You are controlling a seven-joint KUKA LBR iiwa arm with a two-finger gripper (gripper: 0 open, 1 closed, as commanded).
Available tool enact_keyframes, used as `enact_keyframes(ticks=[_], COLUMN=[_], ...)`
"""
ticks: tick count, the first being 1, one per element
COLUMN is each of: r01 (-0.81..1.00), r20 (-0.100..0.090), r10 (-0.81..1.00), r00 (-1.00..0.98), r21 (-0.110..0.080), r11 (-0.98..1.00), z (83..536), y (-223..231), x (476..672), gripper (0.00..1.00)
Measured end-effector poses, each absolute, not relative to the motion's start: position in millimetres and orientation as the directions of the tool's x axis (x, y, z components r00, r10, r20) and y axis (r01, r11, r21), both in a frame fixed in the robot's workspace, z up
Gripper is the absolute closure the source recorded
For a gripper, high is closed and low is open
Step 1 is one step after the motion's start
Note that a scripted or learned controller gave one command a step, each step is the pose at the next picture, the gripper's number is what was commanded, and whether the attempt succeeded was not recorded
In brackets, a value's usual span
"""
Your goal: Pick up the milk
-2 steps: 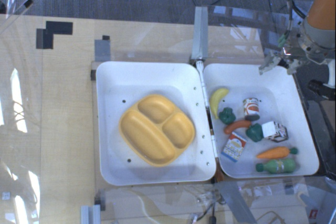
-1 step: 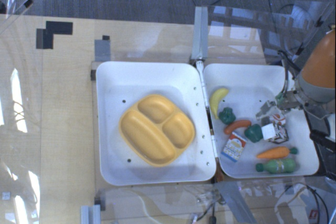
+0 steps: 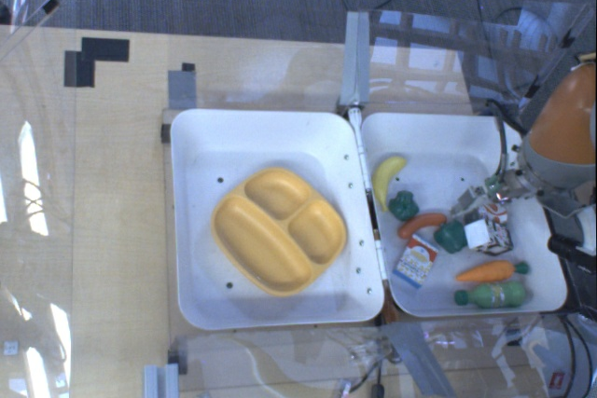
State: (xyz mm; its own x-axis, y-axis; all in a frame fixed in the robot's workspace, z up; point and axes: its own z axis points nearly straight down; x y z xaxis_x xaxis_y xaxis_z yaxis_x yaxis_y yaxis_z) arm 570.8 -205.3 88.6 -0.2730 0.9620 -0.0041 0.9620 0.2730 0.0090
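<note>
The milk [image 3: 415,262] is a small blue and white carton with a red top. It lies on the floor of the right bin [image 3: 438,144], near the bin's front left. My gripper [image 3: 485,217] hangs low in the same bin, to the right of the carton and a little farther back, apart from it. It is over a dark green item [image 3: 451,238] and a small white block [image 3: 477,233]. The grey arm with its orange band [image 3: 564,121] comes in from the right edge.
The right bin also holds a banana [image 3: 387,177], a broccoli [image 3: 403,204], a red sausage [image 3: 422,225], a carrot [image 3: 487,272] and a green bottle [image 3: 492,295]. A yellow divided plate [image 3: 278,228] sits in the left bin [image 3: 196,200].
</note>
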Motion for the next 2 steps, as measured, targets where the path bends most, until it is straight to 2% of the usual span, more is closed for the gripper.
enact_keyframes(ticks=[1,2], r01=[0.962,0.955], r20=[-0.007,-0.004], r10=[0.962,0.955], r00=[-0.274,-0.295], r21=[0.017,0.007], r11=[0.274,0.295], z=[101.3,106.5], y=[-204.1,-205.0], x=[573.9,568.7], gripper=[1.0,1.0])
